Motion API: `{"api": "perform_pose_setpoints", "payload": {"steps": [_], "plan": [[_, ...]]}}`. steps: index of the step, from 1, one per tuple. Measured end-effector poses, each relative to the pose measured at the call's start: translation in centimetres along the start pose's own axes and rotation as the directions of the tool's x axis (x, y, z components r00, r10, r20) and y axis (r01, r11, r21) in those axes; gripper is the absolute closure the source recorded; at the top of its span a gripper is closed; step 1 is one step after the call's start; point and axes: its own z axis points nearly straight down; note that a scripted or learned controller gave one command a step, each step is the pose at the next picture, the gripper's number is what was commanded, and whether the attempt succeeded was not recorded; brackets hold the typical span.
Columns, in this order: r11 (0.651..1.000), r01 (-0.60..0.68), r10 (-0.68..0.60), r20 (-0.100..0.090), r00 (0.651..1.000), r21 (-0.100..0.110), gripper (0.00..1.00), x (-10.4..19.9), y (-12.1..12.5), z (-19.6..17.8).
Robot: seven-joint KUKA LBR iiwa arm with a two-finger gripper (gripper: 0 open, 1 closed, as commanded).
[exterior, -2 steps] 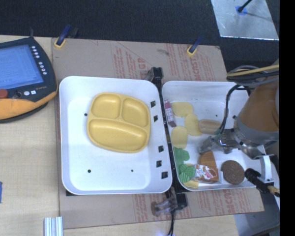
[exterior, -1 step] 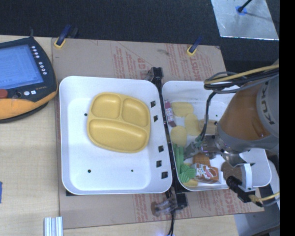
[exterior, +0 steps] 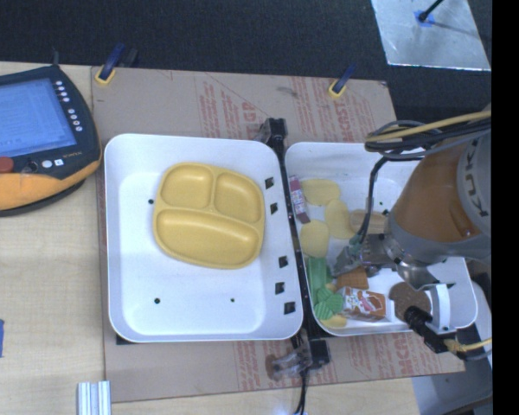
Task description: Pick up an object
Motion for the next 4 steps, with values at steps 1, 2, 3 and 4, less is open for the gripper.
{"api": "perform_pose_setpoints", "payload": {"steps": [1, 2, 3, 4], "plan": [[1.000, 0.008, -0.008, -0.002, 1.000, -0.013, 1.00, 9.0, 5.0, -9.6], [1.000, 0.002, -0.002, -0.001, 1.000, 0.004, 1.00, 12.4, -0.2, -9.4], [1.000, 0.003, -0.003, -0.002, 1.000, -0.005, 1.00, 16.5, 1.4, -13.1], [1.000, -0.009, 0.009, 0.001, 1.000, 0.005, 1.00, 7.5, -1.5, -8.7]]}}
